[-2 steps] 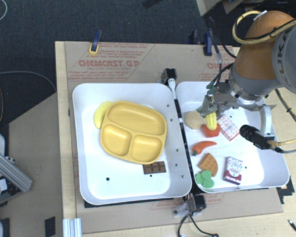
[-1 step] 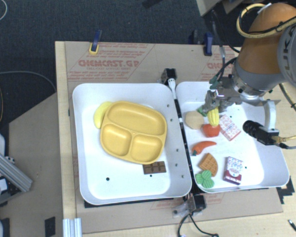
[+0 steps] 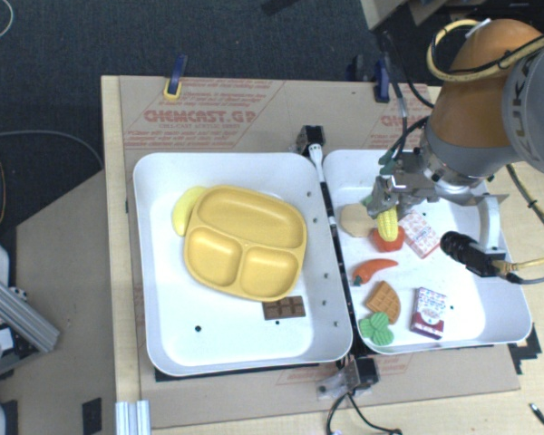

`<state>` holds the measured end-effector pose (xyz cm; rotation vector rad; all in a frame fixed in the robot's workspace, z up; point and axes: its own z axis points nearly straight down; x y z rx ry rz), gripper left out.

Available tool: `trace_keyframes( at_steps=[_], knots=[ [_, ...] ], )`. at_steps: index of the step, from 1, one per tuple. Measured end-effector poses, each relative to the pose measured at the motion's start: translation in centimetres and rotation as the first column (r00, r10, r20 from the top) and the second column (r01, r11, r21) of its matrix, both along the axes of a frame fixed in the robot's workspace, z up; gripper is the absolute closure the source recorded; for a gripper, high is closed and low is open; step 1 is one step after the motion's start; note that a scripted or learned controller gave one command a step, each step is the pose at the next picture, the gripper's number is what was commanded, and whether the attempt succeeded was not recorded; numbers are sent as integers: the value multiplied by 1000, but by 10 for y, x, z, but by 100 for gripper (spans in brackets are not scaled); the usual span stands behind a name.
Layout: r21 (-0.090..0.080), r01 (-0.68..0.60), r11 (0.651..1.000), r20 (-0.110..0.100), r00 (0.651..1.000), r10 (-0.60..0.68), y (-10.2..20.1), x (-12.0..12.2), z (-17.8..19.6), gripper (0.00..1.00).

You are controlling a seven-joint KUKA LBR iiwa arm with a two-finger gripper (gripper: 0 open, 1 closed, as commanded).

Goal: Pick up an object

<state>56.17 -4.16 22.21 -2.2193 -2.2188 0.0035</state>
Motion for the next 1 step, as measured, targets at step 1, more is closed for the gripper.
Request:
trace_keyframes(
  at_steps=[1],
  knots=[
    [-1, 0, 1000, 0, 1000, 0, -3, 4, -7, 100]
  ],
)
